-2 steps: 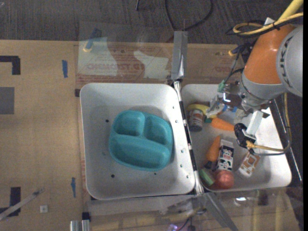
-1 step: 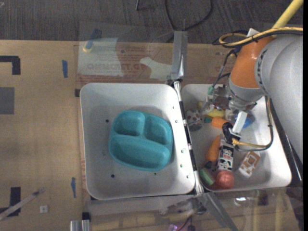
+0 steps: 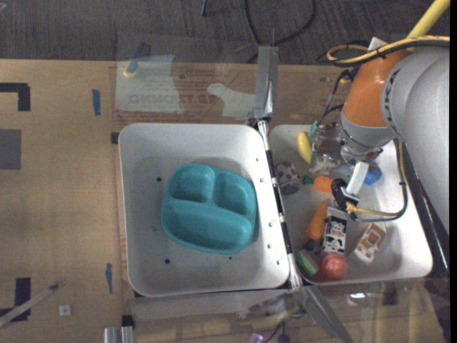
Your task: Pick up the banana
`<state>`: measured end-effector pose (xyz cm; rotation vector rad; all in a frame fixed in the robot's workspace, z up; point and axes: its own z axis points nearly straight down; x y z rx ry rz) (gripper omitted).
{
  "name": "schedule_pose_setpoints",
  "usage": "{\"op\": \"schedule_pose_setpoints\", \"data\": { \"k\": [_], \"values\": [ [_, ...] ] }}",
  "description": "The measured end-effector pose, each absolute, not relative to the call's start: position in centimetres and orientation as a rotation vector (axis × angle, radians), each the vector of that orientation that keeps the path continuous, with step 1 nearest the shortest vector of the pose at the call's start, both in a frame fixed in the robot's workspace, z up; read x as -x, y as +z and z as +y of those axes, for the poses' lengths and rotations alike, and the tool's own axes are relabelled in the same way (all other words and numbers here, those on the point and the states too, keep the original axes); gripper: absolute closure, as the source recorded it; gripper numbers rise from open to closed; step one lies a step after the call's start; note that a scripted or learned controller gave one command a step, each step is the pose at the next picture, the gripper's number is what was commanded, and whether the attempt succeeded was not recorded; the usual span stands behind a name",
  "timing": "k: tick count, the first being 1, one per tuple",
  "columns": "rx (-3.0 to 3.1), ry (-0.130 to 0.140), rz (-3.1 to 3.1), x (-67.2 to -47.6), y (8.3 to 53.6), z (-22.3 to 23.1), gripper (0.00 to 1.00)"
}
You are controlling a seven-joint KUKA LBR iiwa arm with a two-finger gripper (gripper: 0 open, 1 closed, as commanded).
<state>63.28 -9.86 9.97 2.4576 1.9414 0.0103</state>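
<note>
Bottom edge first: red round apple-like fruit point(image 3: 333, 266) at 6 o'clock of the right white bin point(image 3: 410, 256), touching a green round item point(image 3: 307, 262) at its 9 o'clock. Just above, small upright milk carton with cow print point(image 3: 335, 234), and at its 3 o'clock a brown-and-white flat snack packet point(image 3: 370, 241), lying tilted. Orange carrot-shaped toy point(image 3: 316, 222) leans beside the carton at its 10 o'clock. Left white bin point(image 3: 139, 263) holds a teal three-compartment plastic tray point(image 3: 209, 207), roughly centred. Both bins sit on the tan wooden desk point(image 3: 57, 191). Mid right bin: orange rounded piece point(image 3: 323, 184), small blue item point(image 3: 372, 176), patterned ball point(image 3: 288, 171) at the bin's 9 o'clock wall. Gripper point(image 3: 330, 151) is low over the bin's 11 o'clock area; cannot tell its state, too cluttered. Yellow banana point(image 3: 305, 147) lies in the right bin's 11 o'clock corner, just beside the gripper at its 9 o'clock, not seen held. Grey arm with orange band point(image 3: 371, 98) enters from 2 o'clock.
</note>
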Motion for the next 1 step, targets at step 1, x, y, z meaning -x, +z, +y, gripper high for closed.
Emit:
{"op": "schedule_pose_setpoints", "data": {
  "k": [1],
  "values": [
    [-2.457,0.009,1.941,-63.28,9.99,-9.88,0.0]
  ]
}}
